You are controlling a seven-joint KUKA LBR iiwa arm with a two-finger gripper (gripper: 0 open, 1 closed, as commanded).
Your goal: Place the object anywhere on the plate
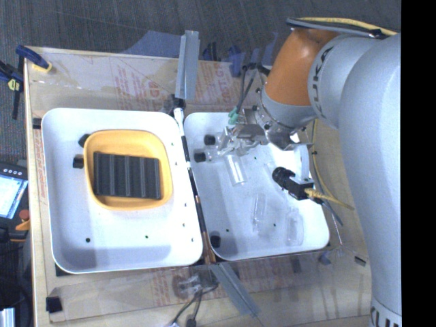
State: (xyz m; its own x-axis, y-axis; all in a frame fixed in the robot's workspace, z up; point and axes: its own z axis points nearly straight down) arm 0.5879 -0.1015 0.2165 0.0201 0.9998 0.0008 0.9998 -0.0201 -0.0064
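Note:
A yellow plate (129,142) lies in the left bin (68,237). A dark grey ribbed block (127,174) rests flat on the plate and covers most of its middle. My gripper (230,145) hangs over the upper left part of the right bin (272,251), well apart from the plate. Just below the gripper a clear plastic piece (236,172) lies on the bin floor. Whether the gripper touches that piece is unclear.
Two more clear plastic pieces (259,213) (293,227) lie low in the right bin. Small black bits (199,157) sit near the bins' shared wall (191,182). The big grey arm (354,114) looms over the bench's right side.

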